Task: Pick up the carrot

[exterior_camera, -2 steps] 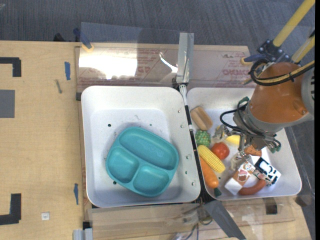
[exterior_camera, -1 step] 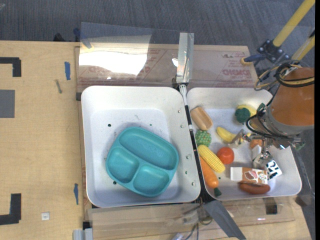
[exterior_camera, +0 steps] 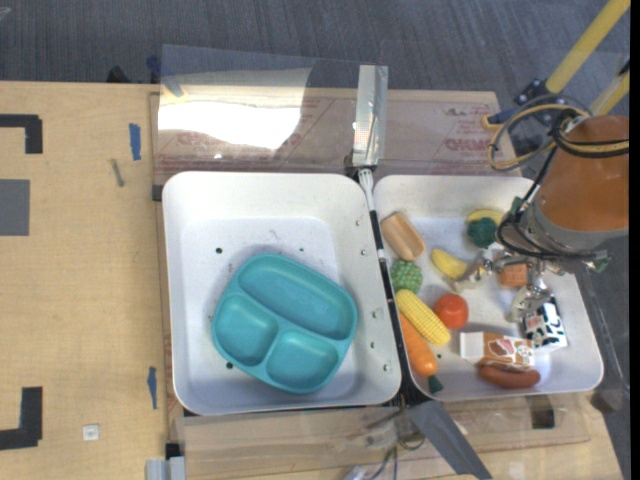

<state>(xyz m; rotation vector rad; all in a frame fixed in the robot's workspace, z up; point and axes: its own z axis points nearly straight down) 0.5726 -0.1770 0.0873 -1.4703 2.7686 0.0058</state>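
The gripper (exterior_camera: 520, 283) is held over the right bin (exterior_camera: 585, 363); its hold cannot be told. The carrot (exterior_camera: 418, 348) is left ungrasped, well apart.

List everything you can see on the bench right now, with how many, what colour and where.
Bins: two, white, side by side.
Divided plate: one, teal, left bin.
Carrot: one, orange, right bin's left edge.
Corn: one, yellow, beside the carrot.
Tomato: one, red, right bin's middle.
Banana: one, yellow, above the tomato.
Bread roll: one, tan, right bin's upper left.
Sausage: one, red-brown, right bin's lower edge.
Gripper: one, over the right bin.
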